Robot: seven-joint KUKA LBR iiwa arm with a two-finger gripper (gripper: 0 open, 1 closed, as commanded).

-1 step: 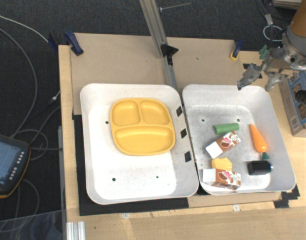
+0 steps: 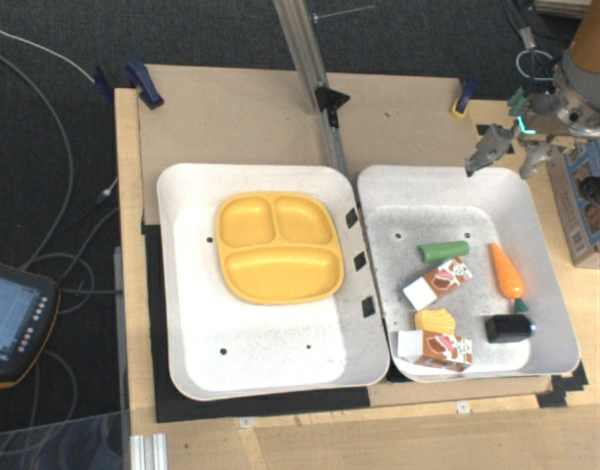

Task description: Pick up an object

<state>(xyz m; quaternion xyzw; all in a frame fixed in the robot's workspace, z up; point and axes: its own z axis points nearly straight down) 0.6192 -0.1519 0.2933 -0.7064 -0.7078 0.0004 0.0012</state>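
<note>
Small toy box nearest, carrot and black block close by in right bin, easy to reach for wide-open, empty pincer over far rim.

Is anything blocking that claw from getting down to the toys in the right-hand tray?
Nothing visible does. The gripper hangs above the right bin's far edge, open, and the carrot and green piece lie uncovered below.

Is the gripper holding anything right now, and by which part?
Nothing is held: the gripper hangs open above the right bin's far rim.
</note>
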